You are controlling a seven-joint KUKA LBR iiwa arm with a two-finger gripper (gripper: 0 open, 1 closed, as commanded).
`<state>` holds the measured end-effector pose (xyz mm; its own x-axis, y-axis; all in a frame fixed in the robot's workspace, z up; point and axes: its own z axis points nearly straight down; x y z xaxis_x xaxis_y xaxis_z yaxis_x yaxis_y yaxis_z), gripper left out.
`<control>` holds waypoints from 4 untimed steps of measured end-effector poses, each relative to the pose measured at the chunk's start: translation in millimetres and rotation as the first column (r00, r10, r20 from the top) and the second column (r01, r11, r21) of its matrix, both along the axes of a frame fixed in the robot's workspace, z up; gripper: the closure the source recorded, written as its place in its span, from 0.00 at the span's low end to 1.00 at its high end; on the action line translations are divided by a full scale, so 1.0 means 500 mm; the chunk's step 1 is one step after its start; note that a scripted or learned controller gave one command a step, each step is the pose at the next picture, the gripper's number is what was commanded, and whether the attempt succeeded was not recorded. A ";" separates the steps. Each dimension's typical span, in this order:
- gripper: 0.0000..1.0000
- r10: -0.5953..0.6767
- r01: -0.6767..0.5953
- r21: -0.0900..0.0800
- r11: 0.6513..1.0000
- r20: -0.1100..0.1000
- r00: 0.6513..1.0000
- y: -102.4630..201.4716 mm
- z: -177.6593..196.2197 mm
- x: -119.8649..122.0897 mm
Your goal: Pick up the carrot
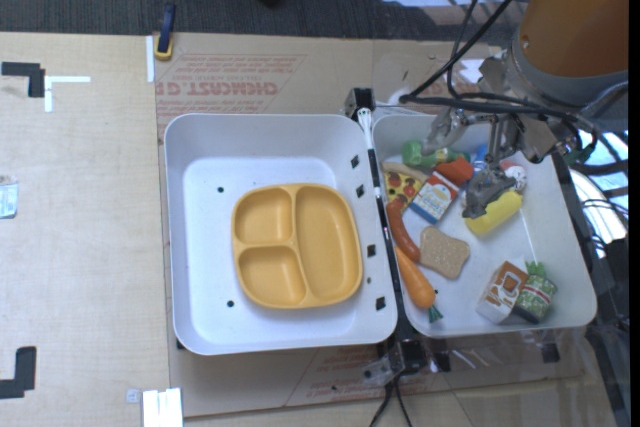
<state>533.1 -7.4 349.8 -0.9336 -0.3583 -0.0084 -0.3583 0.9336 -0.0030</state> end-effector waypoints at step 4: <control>1.00 0.112 -0.112 0.002 0.994 0.011 0.994 -0.070 0.310 0.097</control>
